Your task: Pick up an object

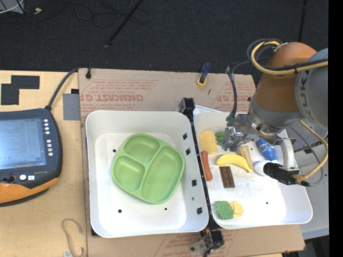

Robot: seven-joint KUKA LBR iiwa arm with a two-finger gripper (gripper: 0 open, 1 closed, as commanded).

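Observation:
The right bin (289,210) holds several small toy items: a yellow banana (234,161), a brown chocolate bar (227,176), a red-orange sausage (206,165), a yellow block (208,141), a green and yellow corn piece (228,209) and a blue item (266,149). My gripper (233,137) hangs low over the bin's upper part, just above the banana and next to the yellow block. Nothing shows between its fingers.
The left bin (102,208) holds a green sectioned plate (148,167). A black divider (197,165) runs between the bins. A tablet (24,149) lies on the bench at far left. A black and white cylinder (276,171) sticks out beside the arm.

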